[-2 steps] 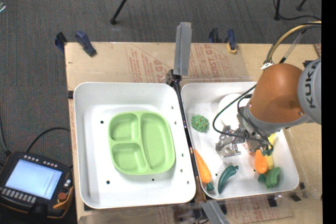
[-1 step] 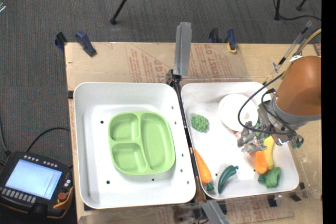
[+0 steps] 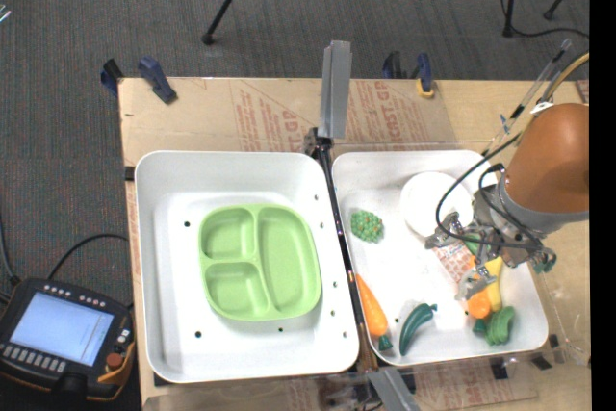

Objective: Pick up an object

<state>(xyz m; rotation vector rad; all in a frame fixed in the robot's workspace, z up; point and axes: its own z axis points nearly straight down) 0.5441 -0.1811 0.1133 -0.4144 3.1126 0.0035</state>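
A smooth, glossy green divided plate (image 3: 260,262) lies in the left bin (image 3: 154,207). In the right bin (image 3: 385,170), the gripper (image 3: 478,279) hangs low over a cluster at the near right: a crinkled printed packet (image 3: 453,257), a yellow-and-orange piece (image 3: 484,299) and a green toy (image 3: 499,325). Whether it grips anything, I cannot tell. Left of it lie a bumpy green ball (image 3: 367,226), a tapered carrot (image 3: 372,305) and a curved dark-green pepper (image 3: 415,324).

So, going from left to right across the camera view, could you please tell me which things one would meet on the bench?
Green three-compartment plastic tray in the left white bin → orange toy carrot → dark green toy pepper → round white plate → gripper over the toys at the right white bin's right end.
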